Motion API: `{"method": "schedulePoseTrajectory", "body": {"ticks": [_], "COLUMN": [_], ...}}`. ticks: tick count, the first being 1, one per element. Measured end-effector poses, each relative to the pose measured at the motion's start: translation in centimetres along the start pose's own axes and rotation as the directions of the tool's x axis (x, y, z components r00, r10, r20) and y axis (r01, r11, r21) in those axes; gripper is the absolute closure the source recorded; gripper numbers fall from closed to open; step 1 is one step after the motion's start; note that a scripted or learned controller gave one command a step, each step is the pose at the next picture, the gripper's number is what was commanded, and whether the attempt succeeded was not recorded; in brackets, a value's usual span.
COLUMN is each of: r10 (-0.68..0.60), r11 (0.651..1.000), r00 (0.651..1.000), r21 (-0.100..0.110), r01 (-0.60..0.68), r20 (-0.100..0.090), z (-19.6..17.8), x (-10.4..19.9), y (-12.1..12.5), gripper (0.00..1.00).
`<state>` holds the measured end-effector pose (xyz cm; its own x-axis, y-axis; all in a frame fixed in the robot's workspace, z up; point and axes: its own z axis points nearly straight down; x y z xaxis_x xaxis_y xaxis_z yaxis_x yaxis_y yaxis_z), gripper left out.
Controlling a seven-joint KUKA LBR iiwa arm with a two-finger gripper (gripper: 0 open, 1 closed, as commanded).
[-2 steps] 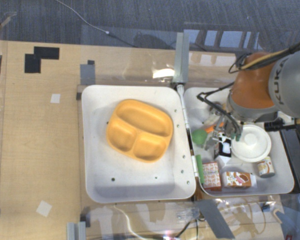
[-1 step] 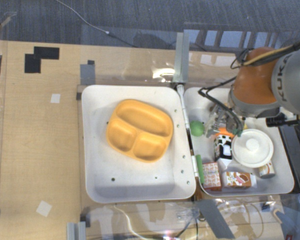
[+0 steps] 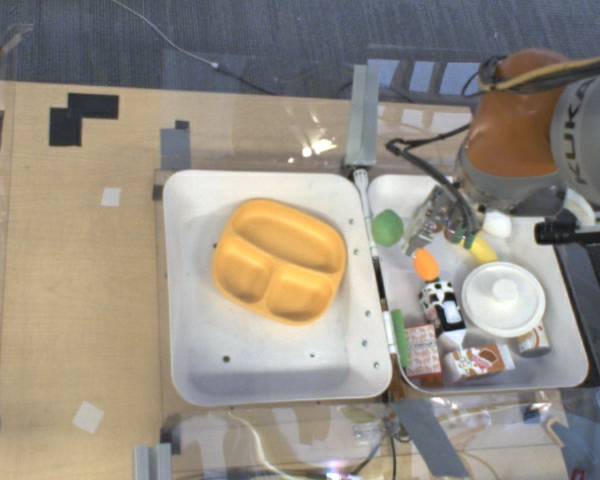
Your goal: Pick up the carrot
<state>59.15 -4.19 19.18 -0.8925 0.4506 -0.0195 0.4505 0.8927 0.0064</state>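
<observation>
Our pincer (image 3: pixel 438 220) hangs over the upper part of the right bin (image 3: pixel 570 368), and we cannot tell whether it is apart or together, since the metal parts blur into one another from this slant. The carrot (image 3: pixel 426 264) lies just below it, a short orange piece on the bin floor, free and not gripped.

To do this step well, we judge that we need to shift the pincer a little toward the bottom of the view so it sits squarely over the carrot before descending. The carrot seems to lie tilted, so we want the jaws closing across its narrow width, not along its length.

Crowding is the main concern. The green ball (image 3: pixel 387 228) sits just to the pincer's left, the black-and-white toy (image 3: pixel 440 298) lies right beyond the carrot, and the white bowl (image 3: pixel 503 298) stands near on the far side. We should come straight down so nothing gets nudged, and close only once the carrot is between the tips.
</observation>
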Motion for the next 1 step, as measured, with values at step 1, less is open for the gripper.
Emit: {"method": "schedulePoseTrajectory", "body": {"ticks": [1], "r10": [-0.102], "r11": [0.995], "r00": [0.995], "r21": [0.001], "r01": [0.102], "r20": [-0.016], "z": [0.45], "x": [9.99], "y": [1.15], "gripper": [1.00]}}
